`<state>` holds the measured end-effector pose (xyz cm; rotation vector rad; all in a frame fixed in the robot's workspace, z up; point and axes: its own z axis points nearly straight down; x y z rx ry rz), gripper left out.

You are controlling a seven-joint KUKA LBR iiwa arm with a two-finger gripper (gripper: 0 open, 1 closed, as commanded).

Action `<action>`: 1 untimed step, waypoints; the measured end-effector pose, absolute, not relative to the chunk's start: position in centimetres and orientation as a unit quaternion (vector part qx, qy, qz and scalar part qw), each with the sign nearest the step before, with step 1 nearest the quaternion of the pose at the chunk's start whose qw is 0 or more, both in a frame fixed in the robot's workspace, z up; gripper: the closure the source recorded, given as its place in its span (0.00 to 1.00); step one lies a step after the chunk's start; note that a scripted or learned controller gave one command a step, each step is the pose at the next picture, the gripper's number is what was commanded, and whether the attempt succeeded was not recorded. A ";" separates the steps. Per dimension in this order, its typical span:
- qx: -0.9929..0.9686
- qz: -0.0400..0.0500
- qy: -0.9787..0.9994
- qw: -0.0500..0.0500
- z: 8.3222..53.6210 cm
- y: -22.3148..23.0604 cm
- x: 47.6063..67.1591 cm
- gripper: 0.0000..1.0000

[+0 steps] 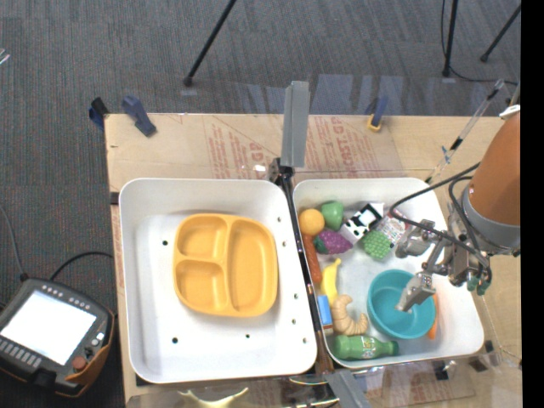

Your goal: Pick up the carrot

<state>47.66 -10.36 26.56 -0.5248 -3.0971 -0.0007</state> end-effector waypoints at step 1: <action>-0.128 -0.001 -0.992 -0.006 11.0 -9.3 48.1 0.00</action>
